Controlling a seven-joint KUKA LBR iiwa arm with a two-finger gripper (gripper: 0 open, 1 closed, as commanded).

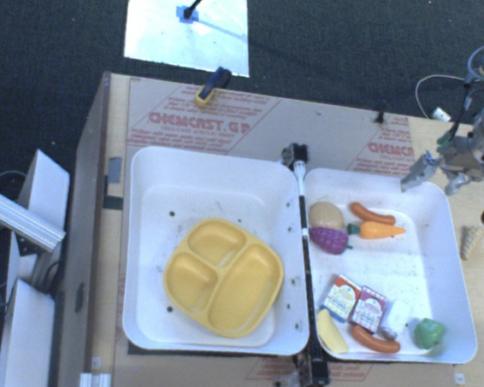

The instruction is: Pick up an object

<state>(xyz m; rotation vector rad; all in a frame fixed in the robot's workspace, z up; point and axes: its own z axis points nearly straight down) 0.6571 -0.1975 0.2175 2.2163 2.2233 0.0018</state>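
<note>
Fingers [419, 173] of your gripper [437, 176] hang spread apart and hold nothing, poised over the far rim of the right bin [465, 280]. Below them you have a sausage [372, 214], a carrot [381, 231], a potato [327, 214] and purple grapes [329, 239]. The left bin [149, 221] carries a yellow divided plate [224, 277].

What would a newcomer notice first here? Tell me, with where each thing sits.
The yellow divided tray lies alone in the left bin, the largest and brightest thing on the bench. The right bin holds a scatter of toy food: an orange carrot, purple grapes, two small cartons. The gripper hovers above that bin's far right corner.
</note>
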